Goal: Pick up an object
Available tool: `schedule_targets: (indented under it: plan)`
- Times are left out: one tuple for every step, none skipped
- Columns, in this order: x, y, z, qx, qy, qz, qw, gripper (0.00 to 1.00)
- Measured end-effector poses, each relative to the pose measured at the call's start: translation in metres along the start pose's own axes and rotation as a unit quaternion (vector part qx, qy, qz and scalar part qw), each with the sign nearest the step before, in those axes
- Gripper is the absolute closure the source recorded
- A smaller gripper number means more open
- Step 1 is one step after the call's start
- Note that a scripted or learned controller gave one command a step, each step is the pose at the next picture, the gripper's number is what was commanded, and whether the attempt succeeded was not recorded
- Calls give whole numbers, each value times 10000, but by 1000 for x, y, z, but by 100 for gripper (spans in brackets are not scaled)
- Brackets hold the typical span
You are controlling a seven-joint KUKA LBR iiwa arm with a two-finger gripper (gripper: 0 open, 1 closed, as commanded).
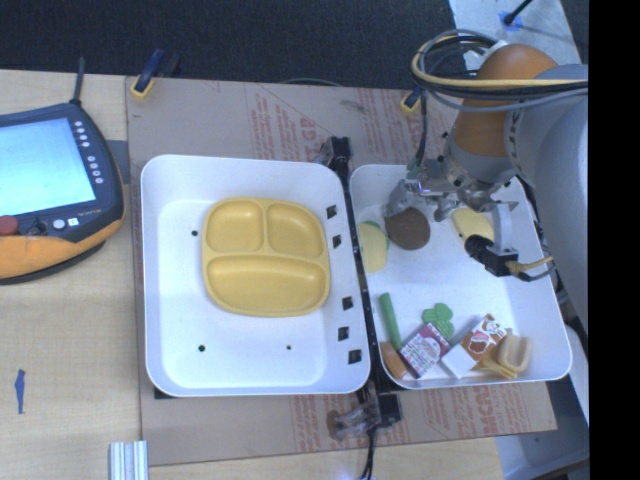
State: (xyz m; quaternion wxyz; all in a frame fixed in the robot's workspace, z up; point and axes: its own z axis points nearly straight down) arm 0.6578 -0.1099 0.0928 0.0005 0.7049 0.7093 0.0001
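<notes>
I see the grey arm with its orange band (497,73) reaching in from the right over the far end of the right white bin (545,313). Its two-finger gripper (428,196) hangs low there, just above a round brown disc-shaped object (408,230); I cannot tell from this angle whether the fingers are spread or closed, or whether they touch the disc. Just left of the disc, a pale yellow-green rounded piece (372,246) lies against the bin's left wall. A yellow banana-like piece (473,223) lies to the right of the disc, partly under the arm. Along the near end of the same bin I see a green stick (388,318), a green leafy piece (436,318), a small red-and-white carton (424,351) and a tan bread-like piece (510,354). The left white bin (170,298) holds a yellow three-compartment plastic plate (266,256).
</notes>
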Motion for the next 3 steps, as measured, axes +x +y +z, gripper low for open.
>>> schedule_targets:
  plan:
    - [17, -15, 1, 33, -1, -2, 10000, 0]
    - [15, -14, -11, 28, -8, -3, 10000, 100]
    - [100, -28, -106, -24, 17, -26, 10000, 100]
